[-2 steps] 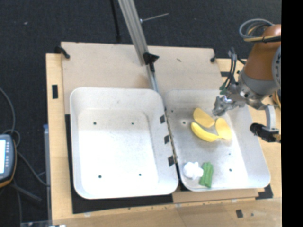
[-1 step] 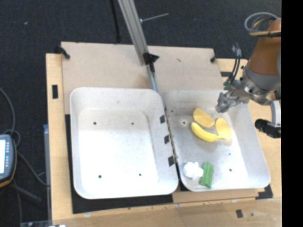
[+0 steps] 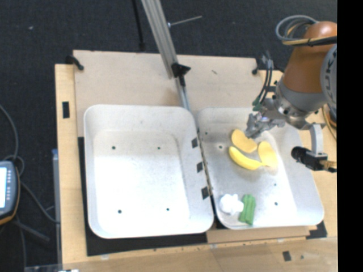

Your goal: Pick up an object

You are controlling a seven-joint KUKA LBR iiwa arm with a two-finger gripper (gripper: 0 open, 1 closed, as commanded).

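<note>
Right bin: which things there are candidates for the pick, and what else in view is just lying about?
For the job: yellow pieces, white object, green block, gripper.
Lying about: left bin, metal pole, handheld screen.

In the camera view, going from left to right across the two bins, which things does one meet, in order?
left bin → white object → green object → gripper, above the yellow pieces in the right bin

Bananas (image 3: 248,150) in right bin (image 3: 295,208), block (image 3: 248,209) nearer the front
</note>
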